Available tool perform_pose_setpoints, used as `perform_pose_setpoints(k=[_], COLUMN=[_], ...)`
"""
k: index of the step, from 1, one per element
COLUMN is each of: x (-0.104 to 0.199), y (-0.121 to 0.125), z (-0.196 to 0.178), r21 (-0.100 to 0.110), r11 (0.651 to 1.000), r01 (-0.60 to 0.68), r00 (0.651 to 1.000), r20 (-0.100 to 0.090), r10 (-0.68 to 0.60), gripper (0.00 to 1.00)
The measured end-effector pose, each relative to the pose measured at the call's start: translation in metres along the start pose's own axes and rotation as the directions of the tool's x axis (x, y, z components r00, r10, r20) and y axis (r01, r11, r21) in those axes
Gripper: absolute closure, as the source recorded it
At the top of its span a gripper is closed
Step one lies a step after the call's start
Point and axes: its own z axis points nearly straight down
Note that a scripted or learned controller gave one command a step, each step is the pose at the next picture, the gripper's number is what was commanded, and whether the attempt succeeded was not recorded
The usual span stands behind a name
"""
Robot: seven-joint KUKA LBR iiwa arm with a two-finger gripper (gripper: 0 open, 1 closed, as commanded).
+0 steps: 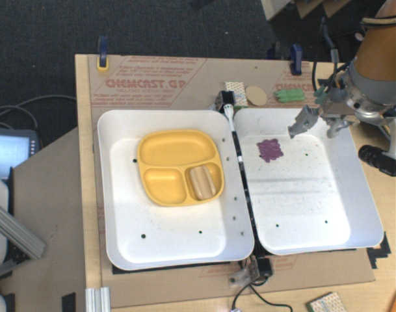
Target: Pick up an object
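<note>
Gripper [313, 121] is seen at the upper right of the frame, over the top edge of the right bin [354, 200], with its fingers spread and nothing between them. The purple object [270, 149], a flat ragged piece, lies on the bin floor just left of and below it. For a sound pick, the gripper should be centred over the piece, lowered fully to the floor, and closed across its narrower span
</note>
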Motion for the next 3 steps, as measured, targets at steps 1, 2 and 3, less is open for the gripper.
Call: perform_pose_setpoints(k=[1, 2, 3], x=[-0.006, -0.001, -0.003], y=[0.03, 0.043, 0.047], z=[0.102, 0.181, 0.163], r21=[0.011, 0.004, -0.009], r11=[1.0, 1.0, 1.0], r01=[-0.001, 0.001, -0.001], r00=[1.0, 1.0, 1.0], r20=[-0.002, -0.001, 0.003], r10=[0.001, -0.001, 0.001], gripper=[0.0, 0.0, 1.0])
